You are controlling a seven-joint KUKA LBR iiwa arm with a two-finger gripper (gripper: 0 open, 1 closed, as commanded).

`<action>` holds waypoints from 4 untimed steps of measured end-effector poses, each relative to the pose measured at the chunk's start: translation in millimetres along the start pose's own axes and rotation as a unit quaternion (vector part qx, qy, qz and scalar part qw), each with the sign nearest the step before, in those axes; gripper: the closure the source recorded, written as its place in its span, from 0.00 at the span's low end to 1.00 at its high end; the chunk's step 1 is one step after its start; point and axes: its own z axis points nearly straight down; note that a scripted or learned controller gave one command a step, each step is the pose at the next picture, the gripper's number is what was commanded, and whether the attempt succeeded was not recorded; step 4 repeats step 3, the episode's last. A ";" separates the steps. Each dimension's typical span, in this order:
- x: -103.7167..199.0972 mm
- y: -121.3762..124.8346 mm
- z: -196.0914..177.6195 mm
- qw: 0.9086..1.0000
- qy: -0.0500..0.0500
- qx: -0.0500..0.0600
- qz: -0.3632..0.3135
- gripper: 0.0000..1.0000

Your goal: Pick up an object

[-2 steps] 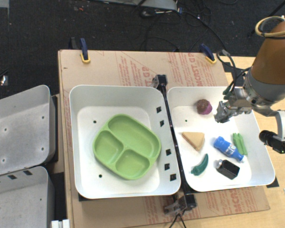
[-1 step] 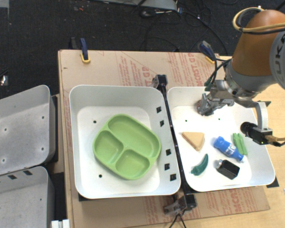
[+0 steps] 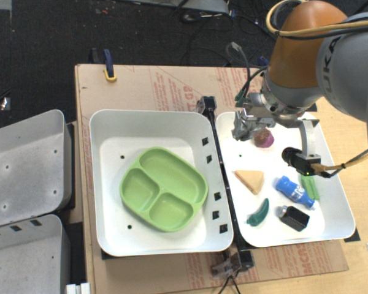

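Purple object (image 3: 264, 139) sits near right bin's (image 3: 337, 188) far edge, just beside gripper (image 3: 244, 130); finger state cannot be told. Plate (image 3: 164, 189) mid left bin (image 3: 110, 133).

Plate (image 3: 164, 190) in left bin (image 3: 104, 127)

Brown bench (image 3: 147, 81) under two white bins (image 3: 104, 182)

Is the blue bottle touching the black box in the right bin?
Apart. In the camera view, a strip of white bin floor shows between the blue bottle and the black box below it.
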 end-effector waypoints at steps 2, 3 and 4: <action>98.9 39.5 11.5 1.000 0.000 0.001 0.001 1.00; 96.1 39.0 10.8 1.000 -0.001 0.001 0.003 0.00; 96.1 39.0 10.8 1.000 -0.001 0.001 0.003 0.00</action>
